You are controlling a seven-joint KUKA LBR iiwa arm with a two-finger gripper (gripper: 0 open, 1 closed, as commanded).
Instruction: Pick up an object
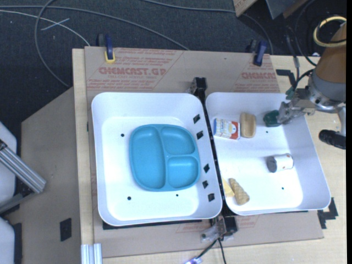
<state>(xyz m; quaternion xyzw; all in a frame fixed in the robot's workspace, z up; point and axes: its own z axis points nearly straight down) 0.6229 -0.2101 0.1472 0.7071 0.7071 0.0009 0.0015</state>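
Two shallow white plastic bins (110,147) (308,164). One blue three-compartment plastic plate (164,157) lies in the bin farther from the gripper (283,113). Five small objects occupy the nearer bin.

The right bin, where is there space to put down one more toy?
The right bin has bare floor in its middle, between the small carton, the grey-and-white cylinder and the tan piece. Its far edge is crowded: carton, tan block, green thing and gripper.

Right bin (308,164) — carton (226,128), tan block (248,125), cylinder (279,163), pastry (238,191).

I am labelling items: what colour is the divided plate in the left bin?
Light blue, plain. The divided plate shows best in the camera view.
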